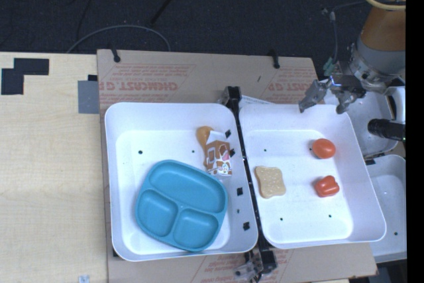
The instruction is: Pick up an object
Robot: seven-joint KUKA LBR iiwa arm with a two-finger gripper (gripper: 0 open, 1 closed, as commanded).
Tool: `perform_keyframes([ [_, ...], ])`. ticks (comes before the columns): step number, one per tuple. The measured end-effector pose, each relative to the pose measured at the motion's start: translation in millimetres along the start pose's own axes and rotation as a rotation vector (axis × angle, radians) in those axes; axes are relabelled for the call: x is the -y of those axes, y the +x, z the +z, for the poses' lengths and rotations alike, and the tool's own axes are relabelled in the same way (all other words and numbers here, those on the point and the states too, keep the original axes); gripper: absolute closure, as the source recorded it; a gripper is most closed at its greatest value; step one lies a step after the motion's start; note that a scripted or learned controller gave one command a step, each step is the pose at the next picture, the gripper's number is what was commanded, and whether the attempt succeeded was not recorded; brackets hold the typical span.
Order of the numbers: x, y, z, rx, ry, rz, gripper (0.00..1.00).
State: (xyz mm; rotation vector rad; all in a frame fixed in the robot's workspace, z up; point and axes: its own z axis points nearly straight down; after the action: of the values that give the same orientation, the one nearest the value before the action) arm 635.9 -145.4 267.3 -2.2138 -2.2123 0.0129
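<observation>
Tomato, round and red-orange, lies in the right bin; the claw hangs spread, holding nothing.

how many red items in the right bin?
2. A rounder tomato-like piece sits toward the far right of the right bin; a blockier pepper-like piece lies just nearer the camera, apart from it. Nothing seems to hide more.

Open fingers hang above the right bin's far edge.
</observation>
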Motion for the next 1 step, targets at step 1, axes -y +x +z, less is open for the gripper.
perform_keyframes([
  [1,-1.8,-0.1,-6.8,0.002,-0.011,-0.001,0.0],
])
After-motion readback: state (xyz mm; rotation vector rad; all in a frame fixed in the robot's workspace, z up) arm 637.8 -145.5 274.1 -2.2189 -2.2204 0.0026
